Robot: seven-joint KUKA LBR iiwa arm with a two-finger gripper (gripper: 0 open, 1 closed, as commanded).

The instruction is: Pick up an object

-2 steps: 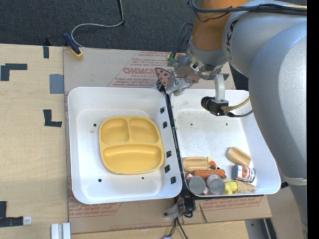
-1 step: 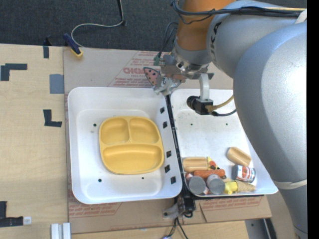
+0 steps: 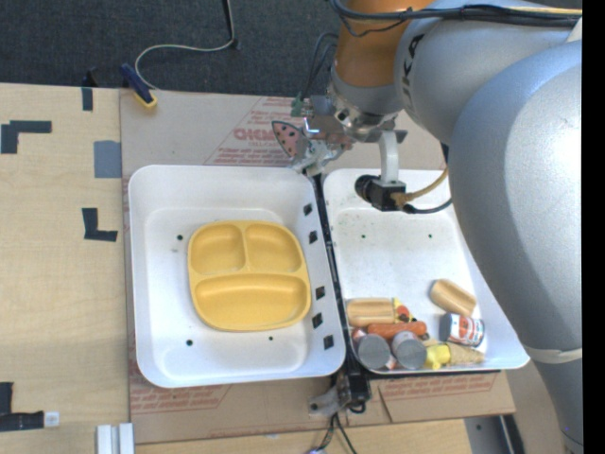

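My gripper (image 3: 315, 155) hangs over the far end of the divider between the two bins. A small reddish triangular toy, like a pizza slice (image 3: 286, 136), sticks out to the left from between its fingers, lifted above the cardboard behind the left bin. In the right bin (image 3: 416, 253), the near corner holds several small items: a hot-dog bun (image 3: 371, 310), an orange piece (image 3: 395, 330), two grey cans (image 3: 375, 352), a yellow piece (image 3: 437, 355), a bread roll (image 3: 454, 297) and a red-and-white can (image 3: 464, 330).
A yellow divided plate (image 3: 250, 274) lies in the middle of the left bin (image 3: 156, 253). The grey arm fills the right side above the right bin. A black fitting (image 3: 380, 193) with a cable hangs over that bin's far edge.
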